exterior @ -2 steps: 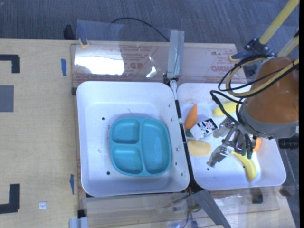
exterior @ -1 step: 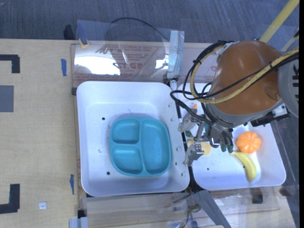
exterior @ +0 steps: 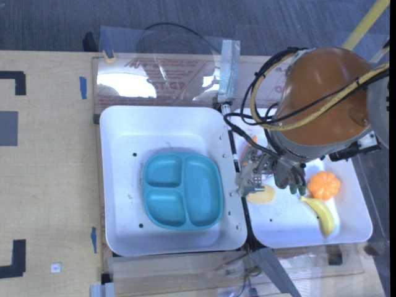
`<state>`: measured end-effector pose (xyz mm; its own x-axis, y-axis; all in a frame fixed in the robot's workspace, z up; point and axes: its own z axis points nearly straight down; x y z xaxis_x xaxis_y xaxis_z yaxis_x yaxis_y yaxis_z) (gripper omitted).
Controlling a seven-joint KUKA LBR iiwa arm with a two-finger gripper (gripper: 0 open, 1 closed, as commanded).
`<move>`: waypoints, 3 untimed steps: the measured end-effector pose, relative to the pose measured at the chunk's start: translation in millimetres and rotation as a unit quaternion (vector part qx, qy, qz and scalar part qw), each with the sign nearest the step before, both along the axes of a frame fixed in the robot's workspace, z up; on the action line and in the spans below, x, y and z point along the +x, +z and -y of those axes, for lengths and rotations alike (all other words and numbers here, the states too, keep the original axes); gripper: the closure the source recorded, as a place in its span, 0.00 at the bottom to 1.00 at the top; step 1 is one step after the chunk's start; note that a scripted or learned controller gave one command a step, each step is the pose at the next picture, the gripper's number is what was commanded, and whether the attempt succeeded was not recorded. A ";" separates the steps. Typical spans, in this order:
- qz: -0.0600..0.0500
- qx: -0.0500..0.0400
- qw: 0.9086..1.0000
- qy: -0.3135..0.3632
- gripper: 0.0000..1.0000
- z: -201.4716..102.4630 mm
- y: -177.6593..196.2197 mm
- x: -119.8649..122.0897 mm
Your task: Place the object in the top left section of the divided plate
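Note:
A teal divided plate (exterior: 183, 190) lies in the left white bin (exterior: 124, 135), with two small sections on its left side and one long section on its right. My gripper (exterior: 267, 177) hangs low over the left part of the right bin (exterior: 352, 228), just past the wall between the bins. A pale yellow object (exterior: 262, 195) lies on the bin floor directly below it, partly covered by it. An orange pumpkin-like object (exterior: 324, 185) and a yellow banana (exterior: 322, 215) lie to the right of the gripper.
The arm's big orange band (exterior: 325, 94) and its yellow and black cables (exterior: 260, 91) cover the back of the right bin. A small orange item (exterior: 252, 140) peeks out by the divider. A clear plastic sheet (exterior: 161, 79) lies behind the left bin.

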<state>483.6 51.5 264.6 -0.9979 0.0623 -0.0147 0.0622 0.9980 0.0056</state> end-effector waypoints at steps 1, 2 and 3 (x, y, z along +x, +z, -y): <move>-0.009 -0.001 0.990 -0.138 1.00 64.5 -81.0 8.4; -0.010 -0.002 0.999 -0.054 1.00 169.1 -146.6 26.1; -0.005 -0.001 0.995 -0.103 1.00 215.0 -176.5 12.2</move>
